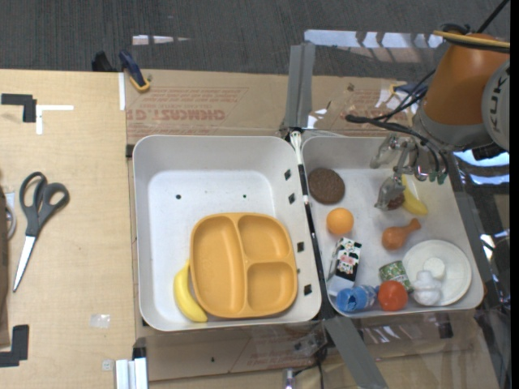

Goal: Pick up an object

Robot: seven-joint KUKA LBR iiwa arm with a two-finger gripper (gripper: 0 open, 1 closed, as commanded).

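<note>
- Reach-and-descend step, by the look of it: jaws (392, 191) low in the right bin (466, 217), at its back right part.
- Cannot tell how far open; something small and dark at the tip, whether gripped or merely beneath, unclear.
- Nearest candidates: yellow piece (414, 205) just beside the tip on its right; brown drumstick-like toy (399, 233) near, in front; orange ball (340, 220) further left.
- Next, probably: settle over one item, close squarely, lift clear of the neighbours.
</note>
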